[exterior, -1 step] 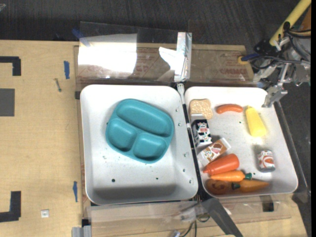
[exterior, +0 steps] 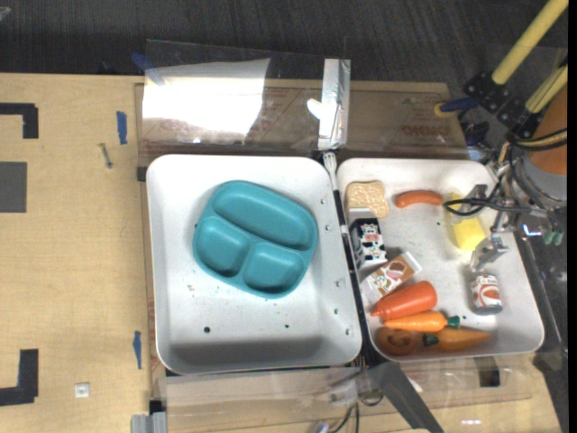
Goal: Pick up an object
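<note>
The things to pick from lie in the right-hand bin (exterior: 532,332). Along its near edge two carrots (exterior: 424,321) rest side by side, a fatter orange one above a longer one with a green stub. Beside them, toward the divider, sits a small snack packet (exterior: 389,275), and above that a black-and-white carton (exterior: 367,238) and a slice of toast (exterior: 367,198). A sausage (exterior: 418,199) lies near the far wall. A yellow block (exterior: 467,233) sits toward the right side, and below it stands a small red-and-white can (exterior: 486,292).

The gripper (exterior: 491,246) hangs over that bin's right part, just beside the yellow block and above the can; nothing shows between its tips, and whether they are apart or together cannot be told. Cables trail from the wrist up to the arm (exterior: 548,161) at the right edge.

The left-hand bin (exterior: 171,242) holds a teal divided plate (exterior: 255,236), tilted slightly, near its middle.

Both bins rest on a pale wooden counter (exterior: 63,242) marked with black corner shapes and bits of blue tape. A clear plastic sheet (exterior: 207,97) catches glare behind the bins. Beyond is dark grey carpet (exterior: 270,7), with yellow poles (exterior: 536,25) at upper right.
</note>
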